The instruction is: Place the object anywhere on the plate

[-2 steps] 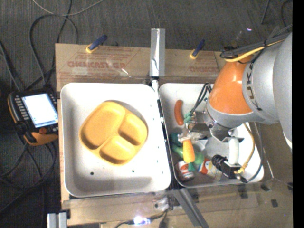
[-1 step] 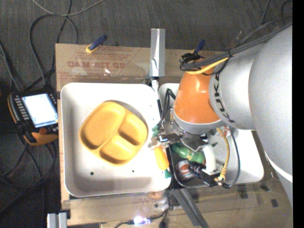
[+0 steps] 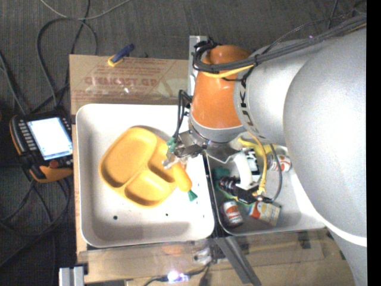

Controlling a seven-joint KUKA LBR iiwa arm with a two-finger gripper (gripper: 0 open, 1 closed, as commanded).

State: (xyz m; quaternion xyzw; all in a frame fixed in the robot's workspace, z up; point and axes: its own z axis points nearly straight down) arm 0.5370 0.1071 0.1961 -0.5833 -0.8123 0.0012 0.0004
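- Hanging over the left bin, the gripper point(image 3: 176, 154) sits just below the arm's orange band point(image 3: 217, 94), its small metal-and-teal fingertips meeting the upper end of an orange carrot-shaped toy point(image 3: 182, 177); whether they are actually closed on it cannot be told at this angle.
- The carrot toy is a short, smooth orange cone lying aslant, its fat end up toward 11 o'clock at the gripper and a small green leafy tip pointing toward 5 o'clock.
- It lies at the 3 o'clock edge of a yellow plastic plate with three compartments point(image 3: 134, 164), touching or overlapping its rim, its green tip on the bin floor.
- The plate rests tilted in the shallow white left bin point(image 3: 95, 219).
- At 3 o'clock of the carrot, the right bin point(image 3: 286, 222) holds cans and small packaged items point(image 3: 250, 204), partly under the grey arm.
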